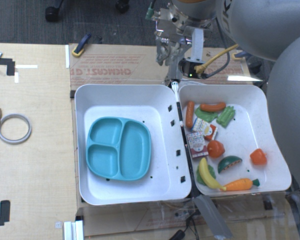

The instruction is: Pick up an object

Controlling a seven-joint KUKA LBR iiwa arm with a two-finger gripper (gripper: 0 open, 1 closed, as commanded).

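Note:
My gripper [169,59] hangs high over the far rim where the two bins meet, open with nothing between its fingers. The right bin [270,119] holds several toy foods. Among them are a red sausage [190,114], an orange sausage [212,106], a green vegetable [226,115], a small carton [202,128] and a red packet [196,141]. Further forward lie a tomato [215,148], a watermelon slice [230,163], an orange fruit [258,156], a banana [207,173] and a carrot [237,185]. All of them lie below and in front of the gripper.
The left bin [90,99] holds a teal divided plate [119,149]. A tape roll [12,128] lies on the wooden bench at the left. A blue and yellow tool [81,44] rests on the cardboard [115,64] behind the bins.

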